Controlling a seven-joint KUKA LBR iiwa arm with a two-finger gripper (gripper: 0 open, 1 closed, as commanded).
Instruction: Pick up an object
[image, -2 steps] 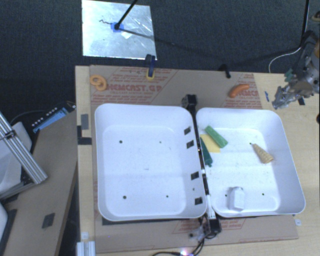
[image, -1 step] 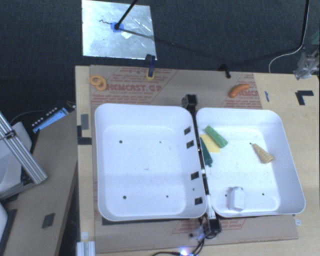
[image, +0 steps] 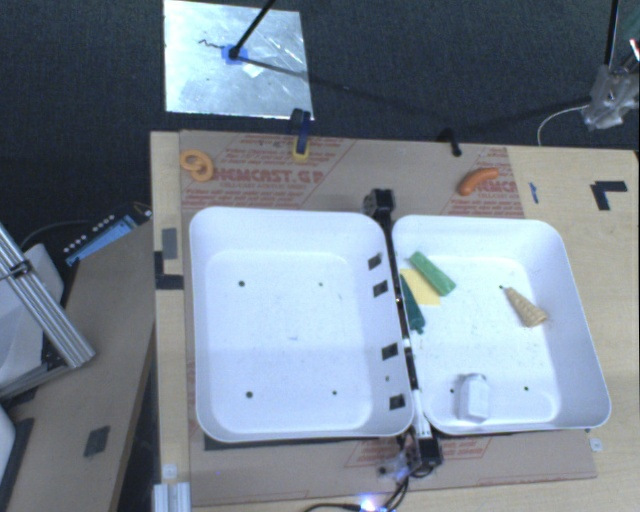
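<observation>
The right white bin (image: 575, 300) holds several small objects. A green block (image: 431, 272) lies near its left wall, partly over a flat yellow piece (image: 422, 290). A darker green strip (image: 413, 314) lies just below them against the divider. A tan cone (image: 525, 306) rests toward the right side, tip pointing up-left. A pale grey-white lump (image: 472, 396) sits near the bin's front edge.
The left white bin (image: 290, 225) stands beside the right one, with black clips along the shared divider (image: 385, 290). On the cardboard behind the bins lie an orange sausage shape (image: 477, 181), an orange ring (image: 197, 164) and a yellow-blue clamp (image: 299, 135). A foil sheet (image: 238, 58) lies farther back.
</observation>
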